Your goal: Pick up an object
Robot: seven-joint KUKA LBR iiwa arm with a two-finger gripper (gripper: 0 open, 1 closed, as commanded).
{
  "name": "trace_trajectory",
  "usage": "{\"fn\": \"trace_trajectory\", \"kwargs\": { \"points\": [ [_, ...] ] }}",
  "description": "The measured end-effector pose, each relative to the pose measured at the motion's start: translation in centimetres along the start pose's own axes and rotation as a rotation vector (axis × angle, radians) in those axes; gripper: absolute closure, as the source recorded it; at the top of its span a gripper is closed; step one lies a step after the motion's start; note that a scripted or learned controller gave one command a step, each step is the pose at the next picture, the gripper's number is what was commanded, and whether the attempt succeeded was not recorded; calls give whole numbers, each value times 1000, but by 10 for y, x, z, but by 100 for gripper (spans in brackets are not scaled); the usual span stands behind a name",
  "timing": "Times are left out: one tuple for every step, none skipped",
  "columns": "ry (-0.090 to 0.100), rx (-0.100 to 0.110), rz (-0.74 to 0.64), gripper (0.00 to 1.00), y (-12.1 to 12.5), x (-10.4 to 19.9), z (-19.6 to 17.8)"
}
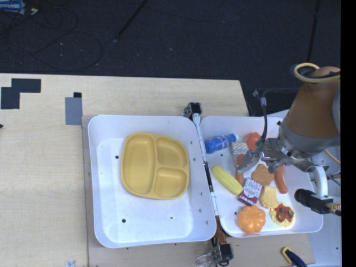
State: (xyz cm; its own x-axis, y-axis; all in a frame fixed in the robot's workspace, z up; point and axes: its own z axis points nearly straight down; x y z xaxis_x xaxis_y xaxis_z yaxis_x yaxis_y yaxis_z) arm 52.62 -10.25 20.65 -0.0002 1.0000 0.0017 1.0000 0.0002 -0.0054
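Note:
The right bin (312,226) holds several toy foods. A blue bottle (220,143) lies at its far left, with a yellow corn cob (227,179) below it. Near the front are an orange pepper (251,219) and a pizza slice (282,214). In between lie a red packet (251,190), a brown biscuit (262,175), a red sausage (281,179) and a red-orange tomato (253,141). My gripper (250,159) is low in this bin, in the middle of the pile, just above the biscuit and right of the corn. Nothing visibly hangs from it.
The left bin (105,216) carries a yellow divided plate (156,166). A ridge with a black clamp (193,109) separates the two bins. Pale bench top lies to the left, dark floor beyond the bench.

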Motion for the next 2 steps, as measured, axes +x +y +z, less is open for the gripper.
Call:
{"fn": "trace_trajectory", "kwargs": {
  "points": [
    [-1,-5,1,0,28,-62,117],
    [-2,-6,0,0,91,-82,117]
  ]
}}
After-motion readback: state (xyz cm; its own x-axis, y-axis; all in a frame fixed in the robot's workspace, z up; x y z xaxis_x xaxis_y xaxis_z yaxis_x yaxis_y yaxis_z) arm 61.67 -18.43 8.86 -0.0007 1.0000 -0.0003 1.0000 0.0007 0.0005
